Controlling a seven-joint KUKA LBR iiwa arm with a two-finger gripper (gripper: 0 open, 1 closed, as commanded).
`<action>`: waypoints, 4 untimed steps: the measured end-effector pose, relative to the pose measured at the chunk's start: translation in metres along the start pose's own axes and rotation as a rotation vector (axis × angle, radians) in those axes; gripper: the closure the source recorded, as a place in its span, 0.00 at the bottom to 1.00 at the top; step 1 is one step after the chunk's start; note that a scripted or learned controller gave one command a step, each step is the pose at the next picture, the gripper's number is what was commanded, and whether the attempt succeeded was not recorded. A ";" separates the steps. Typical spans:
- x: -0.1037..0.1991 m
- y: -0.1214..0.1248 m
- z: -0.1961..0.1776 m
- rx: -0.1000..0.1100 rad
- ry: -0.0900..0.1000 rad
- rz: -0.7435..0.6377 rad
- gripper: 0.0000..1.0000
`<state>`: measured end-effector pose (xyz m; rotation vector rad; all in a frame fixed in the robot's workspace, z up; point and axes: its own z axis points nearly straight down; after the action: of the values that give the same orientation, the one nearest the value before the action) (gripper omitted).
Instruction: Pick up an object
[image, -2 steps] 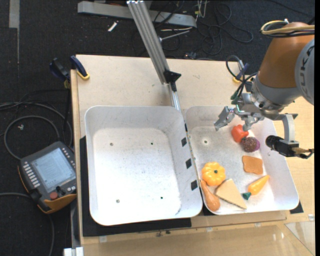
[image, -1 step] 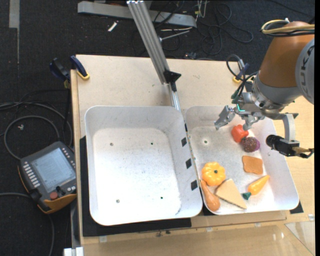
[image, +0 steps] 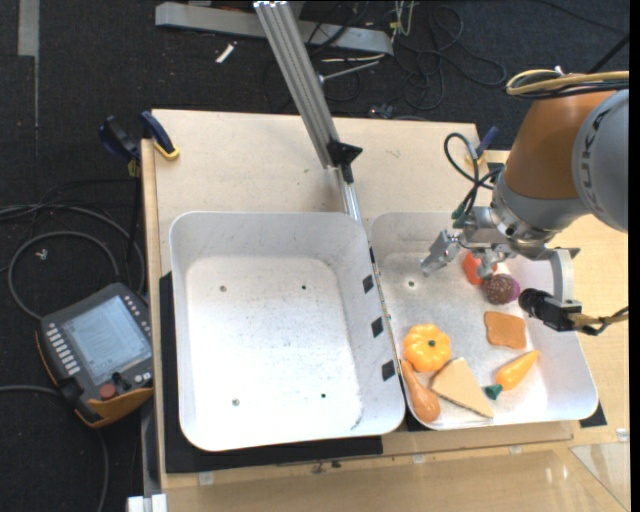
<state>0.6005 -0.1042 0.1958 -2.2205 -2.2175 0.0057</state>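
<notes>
Nearest the camera, the left white bin lies beside the right white bin, which holds all the toy food. Over that right bin's far half the grey arm with its orange band holds the gripper low, its fingers spread with nothing between them, one silver fingertip pointing left and a red tomato-like piece just beside the other. Below it lie a yellow cheese wedge, an orange pumpkin, a brown sausage-like piece, a toast-coloured slice, a carrot and a dark purple ball.
</notes>
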 end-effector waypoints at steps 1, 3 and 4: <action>0.000 -0.009 0.048 0.001 0.001 0.000 0.00; 0.001 -0.009 0.088 -0.006 0.000 0.000 1.00; 0.006 -0.015 0.031 -0.010 -0.001 -0.004 1.00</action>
<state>0.5854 -0.0981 0.1652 -2.2216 -2.2274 -0.0053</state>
